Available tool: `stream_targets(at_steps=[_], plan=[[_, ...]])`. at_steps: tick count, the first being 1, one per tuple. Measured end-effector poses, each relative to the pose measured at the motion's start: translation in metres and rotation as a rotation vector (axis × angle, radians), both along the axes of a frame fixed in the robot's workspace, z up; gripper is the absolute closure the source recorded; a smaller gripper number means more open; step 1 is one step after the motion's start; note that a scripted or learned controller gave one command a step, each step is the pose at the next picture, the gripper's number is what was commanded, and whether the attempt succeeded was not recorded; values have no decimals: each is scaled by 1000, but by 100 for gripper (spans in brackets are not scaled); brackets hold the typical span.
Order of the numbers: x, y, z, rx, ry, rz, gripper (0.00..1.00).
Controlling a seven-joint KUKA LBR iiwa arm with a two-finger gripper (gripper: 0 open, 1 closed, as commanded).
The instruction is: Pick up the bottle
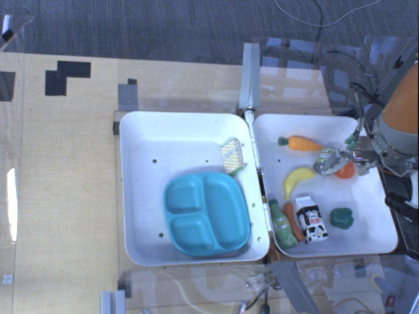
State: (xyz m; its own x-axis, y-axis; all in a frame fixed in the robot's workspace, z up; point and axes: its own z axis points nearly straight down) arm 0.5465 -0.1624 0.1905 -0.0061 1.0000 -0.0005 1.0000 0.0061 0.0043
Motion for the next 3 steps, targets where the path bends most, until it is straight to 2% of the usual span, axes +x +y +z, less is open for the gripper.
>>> stream_targets(at_steps=[1, 2, 3], plan=[[-49, 39, -102, 3, -8, -312, 0], [-48, 113, -5, 2, 0, -308, 0], [-58, 102, 86, 2, -1, -413, 0]])
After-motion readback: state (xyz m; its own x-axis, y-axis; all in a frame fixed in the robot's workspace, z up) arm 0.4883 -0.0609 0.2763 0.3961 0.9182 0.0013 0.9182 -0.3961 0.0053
